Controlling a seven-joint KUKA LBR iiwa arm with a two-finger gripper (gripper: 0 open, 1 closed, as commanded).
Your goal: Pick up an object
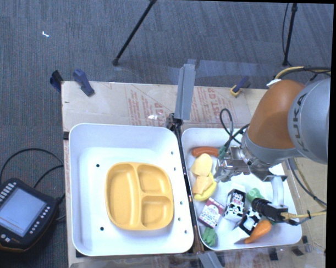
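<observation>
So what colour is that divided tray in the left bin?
Yellow; the divided tray shows plainly in the camera view.

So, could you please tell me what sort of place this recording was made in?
Probably a robotics lab: a robot arm reaches over two white bins on a cardboard-topped bench, a control tablet lies on grey carpet, and toy food fills one bin.

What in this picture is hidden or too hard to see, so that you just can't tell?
- Gripper: the arm's wrist covers it from above; open or shut, holding anything, unknowable.
- Right bin: its far right part lies under the arm.
- Small carton: print too small to read.
- Green item: partly tucked under the carton.
</observation>
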